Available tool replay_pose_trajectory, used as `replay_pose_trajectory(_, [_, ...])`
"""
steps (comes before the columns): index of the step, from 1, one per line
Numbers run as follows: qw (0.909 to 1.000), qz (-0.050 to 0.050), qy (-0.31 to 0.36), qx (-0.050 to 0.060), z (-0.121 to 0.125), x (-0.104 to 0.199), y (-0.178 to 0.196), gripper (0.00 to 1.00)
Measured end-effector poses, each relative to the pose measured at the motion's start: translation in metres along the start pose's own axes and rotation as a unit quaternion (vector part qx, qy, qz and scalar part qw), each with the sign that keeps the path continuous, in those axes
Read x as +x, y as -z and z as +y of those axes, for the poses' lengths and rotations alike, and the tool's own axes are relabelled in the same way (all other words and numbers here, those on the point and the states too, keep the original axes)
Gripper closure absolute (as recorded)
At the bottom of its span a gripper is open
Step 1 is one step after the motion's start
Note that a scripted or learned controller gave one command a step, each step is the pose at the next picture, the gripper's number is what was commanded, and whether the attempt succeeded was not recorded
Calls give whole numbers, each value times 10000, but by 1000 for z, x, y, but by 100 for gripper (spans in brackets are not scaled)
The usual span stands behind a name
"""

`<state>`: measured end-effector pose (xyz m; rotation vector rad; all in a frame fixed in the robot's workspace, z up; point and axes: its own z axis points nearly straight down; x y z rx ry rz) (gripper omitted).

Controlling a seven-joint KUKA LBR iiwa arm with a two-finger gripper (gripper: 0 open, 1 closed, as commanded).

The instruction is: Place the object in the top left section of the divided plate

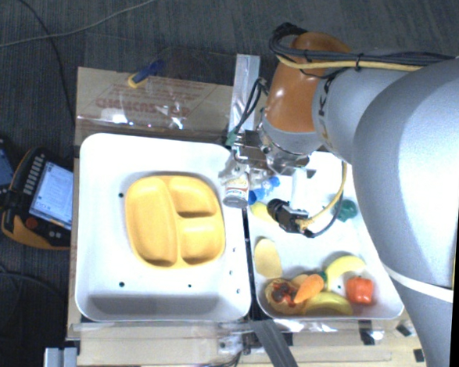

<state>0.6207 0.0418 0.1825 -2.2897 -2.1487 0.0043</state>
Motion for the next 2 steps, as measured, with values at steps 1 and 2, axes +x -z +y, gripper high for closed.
replay_pose_trajectory(1, [9924,19,-1228,-5,-7,-8,1,100])
replay_pose_trajectory(2, [9924,12,-1232,10,-8,-8,0,0])
